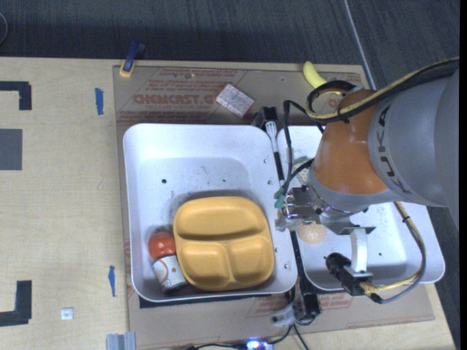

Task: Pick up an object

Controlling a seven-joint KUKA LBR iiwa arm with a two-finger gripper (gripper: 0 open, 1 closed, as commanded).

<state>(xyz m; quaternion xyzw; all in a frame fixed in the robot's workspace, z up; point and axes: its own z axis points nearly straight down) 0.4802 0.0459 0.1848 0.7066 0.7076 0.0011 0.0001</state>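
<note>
Desk [58, 217]: pale wood-grain board, flat, matte, with black squares and short blue tape strips on its left part.

My arm [416, 137]: smooth grey cylinder with a glossy orange band, wrapped in black and yellow cables, above the right bin.

Cardboard sheet [182, 93]: brown, printed in red, lying under both bins.

Left bin [146, 166]: shallow white plastic, rounded corners, its floor speckled with dark scuffs.

Right bin [430, 261]: same white plastic, largely covered by my arm.

Yellow tray [222, 243]: matte mustard plastic, rounded rectangle with three moulded compartments, lying in the near half of the left bin.

Small bottle [166, 261]: white rounded body with an orange-red cap, lying tilted in the left bin's near-left corner, touching the tray's left edge.

My claw [303, 214]: metal and black parts low at the wall between the two bins; whether it is spread or pressed together, I cannot tell.

Round pale object [312, 233]: small, beige, just beside my claw in the right bin.
</note>
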